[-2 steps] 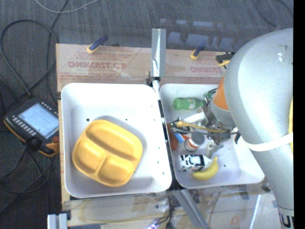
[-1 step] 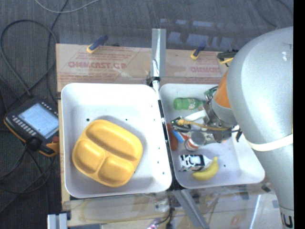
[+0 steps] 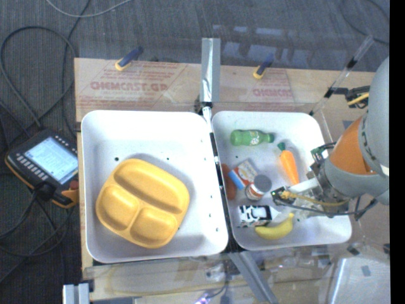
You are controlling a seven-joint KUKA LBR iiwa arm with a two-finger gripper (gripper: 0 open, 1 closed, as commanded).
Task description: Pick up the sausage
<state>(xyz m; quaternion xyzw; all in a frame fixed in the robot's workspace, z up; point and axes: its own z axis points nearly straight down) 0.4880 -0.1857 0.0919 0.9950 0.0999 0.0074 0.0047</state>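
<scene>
Left bin [image 3: 95, 132]: one yellow compartment tray [image 3: 142, 201], lying flat in the near half.
Right bin [image 3: 316, 132], near edge: one banana [image 3: 275, 228]; just to its left, one black-and-white item [image 3: 255, 214], kind not legible.
Gripper [image 3: 277, 195]: reaches in from the right and sits low over the right bin, above the banana and just right of the round tin [image 3: 258, 185]. Contact with the tin cannot be confirmed.
Gripper state: cannot tell whether it is released or clenched; nothing is seen held in it.
Middle of right bin: one round tin, one small packet [image 3: 245, 168], one blue item [image 3: 235, 179].
Sausage [image 3: 225, 173]: one reddish-brown piece against the right bin's left wall, beside the blue item, apart from the gripper.
Farther back: one carrot [image 3: 289, 166], then one green bottle [image 3: 251, 137] lying on its side.
Bins counted: two.
</scene>
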